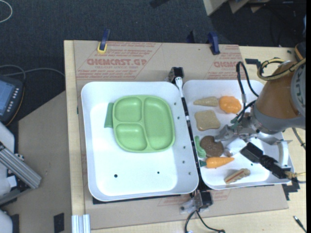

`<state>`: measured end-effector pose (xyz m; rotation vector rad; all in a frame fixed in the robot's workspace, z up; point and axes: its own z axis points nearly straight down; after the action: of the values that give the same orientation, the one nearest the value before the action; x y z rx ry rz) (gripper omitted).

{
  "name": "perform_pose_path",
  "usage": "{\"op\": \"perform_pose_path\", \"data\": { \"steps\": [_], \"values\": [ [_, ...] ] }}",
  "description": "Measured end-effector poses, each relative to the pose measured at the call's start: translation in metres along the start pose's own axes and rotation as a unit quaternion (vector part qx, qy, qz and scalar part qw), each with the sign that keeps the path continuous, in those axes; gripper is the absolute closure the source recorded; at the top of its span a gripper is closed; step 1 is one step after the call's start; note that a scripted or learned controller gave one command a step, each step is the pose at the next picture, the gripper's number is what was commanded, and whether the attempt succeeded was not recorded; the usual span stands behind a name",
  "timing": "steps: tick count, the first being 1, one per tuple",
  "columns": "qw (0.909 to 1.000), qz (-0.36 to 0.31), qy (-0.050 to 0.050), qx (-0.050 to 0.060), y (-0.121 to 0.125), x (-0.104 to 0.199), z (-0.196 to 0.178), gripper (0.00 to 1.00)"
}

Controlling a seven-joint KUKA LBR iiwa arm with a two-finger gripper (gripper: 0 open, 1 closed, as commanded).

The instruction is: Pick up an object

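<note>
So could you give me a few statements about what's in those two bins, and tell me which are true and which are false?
1. The green divided plate lies in the left bin. True.
2. The toy carrot sits in one of the plate's compartments. False: it lies in the right bin, near its front.
3. The slice of bread lies in the right bin. True.
4. The brown round patty lies behind the bread. False: it lies in front of it, next to the carrot.
5. The arm is over the left bin. False: it is over the right bin.
</note>
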<state>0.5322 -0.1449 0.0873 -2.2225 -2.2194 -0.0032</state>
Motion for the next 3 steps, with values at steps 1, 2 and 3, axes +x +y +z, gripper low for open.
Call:
{"op": "perform_pose_path", "data": {
  "steps": [1,2,3],
  "values": [
    [1.0000,0.000,-0.001,-0.003,0.001,-0.001,-0.013,1.00],
    [1.0000,-0.002,-0.002,-0.003,0.011,0.002,-0.073,1.00],
    [1.0000,-0.001,-0.002,-0.003,0.013,0.005,-0.116,1.00]
  ]
}}
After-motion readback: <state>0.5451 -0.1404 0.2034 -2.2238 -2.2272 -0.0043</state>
